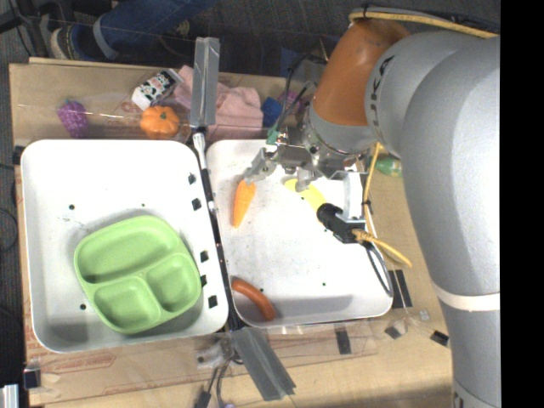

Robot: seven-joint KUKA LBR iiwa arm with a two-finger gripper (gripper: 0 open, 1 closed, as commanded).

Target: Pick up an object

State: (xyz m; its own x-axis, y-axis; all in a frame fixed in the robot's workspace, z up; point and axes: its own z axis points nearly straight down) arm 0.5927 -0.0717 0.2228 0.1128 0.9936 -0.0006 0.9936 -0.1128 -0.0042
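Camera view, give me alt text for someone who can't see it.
A grey robot arm's gripper hangs over the right white bin, near a toy carrot; a sausage lies at the bin's front. The left bin holds a green divided tray.

- The grey arm (450, 185) fills the right of the frame, running from lower right up to upper centre.
- Its orange band (353, 70) sits at upper centre, above the wrist.
- The gripper (276, 167) points left and down at centre frame; its metal fingers (257, 172) stand spread apart.
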